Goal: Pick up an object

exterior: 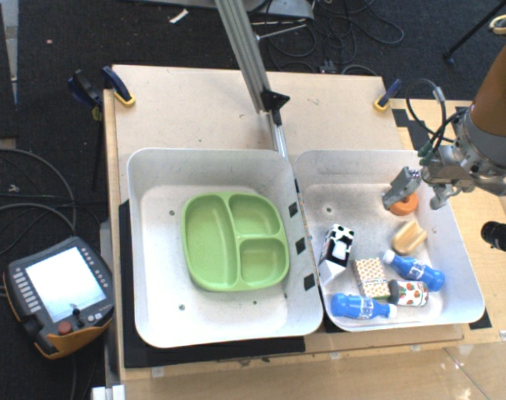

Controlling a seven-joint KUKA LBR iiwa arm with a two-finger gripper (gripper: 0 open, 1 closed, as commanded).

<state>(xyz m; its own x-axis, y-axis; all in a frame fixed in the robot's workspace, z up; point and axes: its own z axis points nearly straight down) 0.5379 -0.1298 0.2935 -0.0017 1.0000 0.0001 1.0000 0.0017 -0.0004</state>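
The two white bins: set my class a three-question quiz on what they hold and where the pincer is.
1. True or false: the green divided plate lies in the left bin.
2. Over which bin is the pincer?
3. The orange object by the pincer lies: A) on the plate, B) in the right bin, C) on the floor.

Key: 1 true; 2 the right bin; 3 B.

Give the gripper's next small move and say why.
Probably a short straight drop. The gripper hangs over the right bin with its fingers spread, and the orange object sits just under them, apart from the tan block below it. Nothing is between the fingers yet, so lowering around it comes before closing.
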